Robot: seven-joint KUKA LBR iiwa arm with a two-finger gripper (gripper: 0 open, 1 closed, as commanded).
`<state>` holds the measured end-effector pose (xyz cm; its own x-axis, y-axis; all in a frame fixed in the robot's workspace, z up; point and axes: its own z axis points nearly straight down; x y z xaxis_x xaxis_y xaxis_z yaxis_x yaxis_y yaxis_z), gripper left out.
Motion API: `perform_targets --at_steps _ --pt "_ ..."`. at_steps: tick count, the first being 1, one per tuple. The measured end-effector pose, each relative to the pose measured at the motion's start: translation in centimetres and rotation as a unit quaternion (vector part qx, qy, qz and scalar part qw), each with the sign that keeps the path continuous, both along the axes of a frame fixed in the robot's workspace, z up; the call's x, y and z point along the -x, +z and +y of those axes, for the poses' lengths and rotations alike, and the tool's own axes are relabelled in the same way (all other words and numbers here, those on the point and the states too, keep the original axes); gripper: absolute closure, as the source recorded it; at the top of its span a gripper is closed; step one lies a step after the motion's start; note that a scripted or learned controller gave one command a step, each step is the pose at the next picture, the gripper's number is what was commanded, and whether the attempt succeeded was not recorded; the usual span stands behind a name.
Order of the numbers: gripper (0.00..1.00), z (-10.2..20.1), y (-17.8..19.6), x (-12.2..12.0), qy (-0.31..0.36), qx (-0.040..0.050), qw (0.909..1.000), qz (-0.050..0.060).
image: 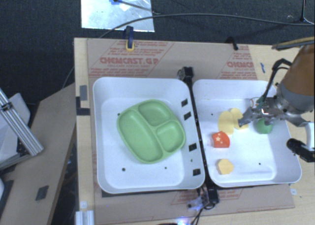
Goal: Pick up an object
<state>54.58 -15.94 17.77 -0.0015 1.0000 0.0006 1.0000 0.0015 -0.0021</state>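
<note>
Yellow banana (229, 119) lies long axis upper-right; tool (247, 117) touching it, grip unclear.

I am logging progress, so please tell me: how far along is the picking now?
Done: the arm has reached the right bin. In hand: the gripper is low beside the pale yellow piece. Left: gripping and lifting; the red object and green object lie in the bin.
</note>
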Motion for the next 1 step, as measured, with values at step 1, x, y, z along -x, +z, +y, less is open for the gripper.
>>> perform_targets --at_steps 1 --pt "0.00 0.12 -4.23 -0.37 0.000 -0.0002 1.0000 0.000"
